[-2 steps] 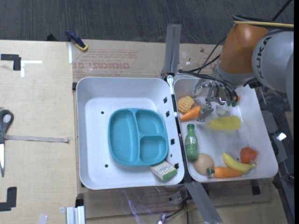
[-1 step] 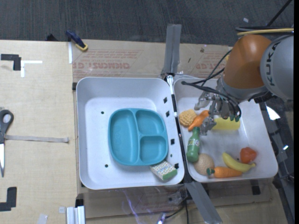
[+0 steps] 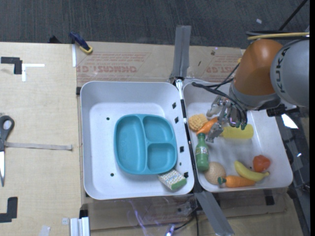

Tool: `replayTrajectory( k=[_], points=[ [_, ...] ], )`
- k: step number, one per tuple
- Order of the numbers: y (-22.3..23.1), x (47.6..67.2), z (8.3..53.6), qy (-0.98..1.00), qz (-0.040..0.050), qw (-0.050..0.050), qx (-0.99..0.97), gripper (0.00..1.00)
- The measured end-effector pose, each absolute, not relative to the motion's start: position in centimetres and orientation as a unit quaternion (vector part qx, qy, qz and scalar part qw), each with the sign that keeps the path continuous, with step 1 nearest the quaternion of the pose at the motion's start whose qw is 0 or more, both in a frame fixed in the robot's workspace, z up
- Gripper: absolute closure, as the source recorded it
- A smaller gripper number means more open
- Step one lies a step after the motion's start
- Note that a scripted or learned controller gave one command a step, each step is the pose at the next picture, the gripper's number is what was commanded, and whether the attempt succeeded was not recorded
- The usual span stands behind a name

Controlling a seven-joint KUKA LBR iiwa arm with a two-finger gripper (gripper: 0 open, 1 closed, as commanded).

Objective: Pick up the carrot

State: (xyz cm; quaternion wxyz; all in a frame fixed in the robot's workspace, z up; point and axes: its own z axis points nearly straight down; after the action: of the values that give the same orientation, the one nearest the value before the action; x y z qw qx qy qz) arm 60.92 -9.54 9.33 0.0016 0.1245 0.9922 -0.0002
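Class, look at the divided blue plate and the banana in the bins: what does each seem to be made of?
The divided blue plate looks like moulded plastic: uniform turquoise, smooth rounded compartments, soft sheen. The banana is probably a plastic toy: even yellow, glossy, no blemishes, though real fruit cannot be ruled out.

Left bin (image 3: 93, 146): teal divided plate (image 3: 146, 144), sponge (image 3: 172, 180). Right bin (image 3: 275, 181): green bottle (image 3: 202, 154), banana (image 3: 249, 171), tomato (image 3: 261, 162). Scissors (image 3: 4, 132), frame's left edge
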Motion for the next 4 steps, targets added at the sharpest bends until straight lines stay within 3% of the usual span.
replayTrajectory(
  k=[1, 2, 3, 4],
  points=[
    [-10.3, 60.1, 9.3, 0.945, -0.0002, 0.001, 0.328, 0.00],
    [-9.5, 60.4, 9.3, 0.927, -0.0002, 0.001, 0.376, 0.00],
    [-10.5, 59.3, 9.3, 0.878, -0.0002, 0.001, 0.478, 0.00],
    [-10.5, 59.5, 10.3, 0.879, -0.0005, 0.003, 0.476, 1.00]
  ],
)
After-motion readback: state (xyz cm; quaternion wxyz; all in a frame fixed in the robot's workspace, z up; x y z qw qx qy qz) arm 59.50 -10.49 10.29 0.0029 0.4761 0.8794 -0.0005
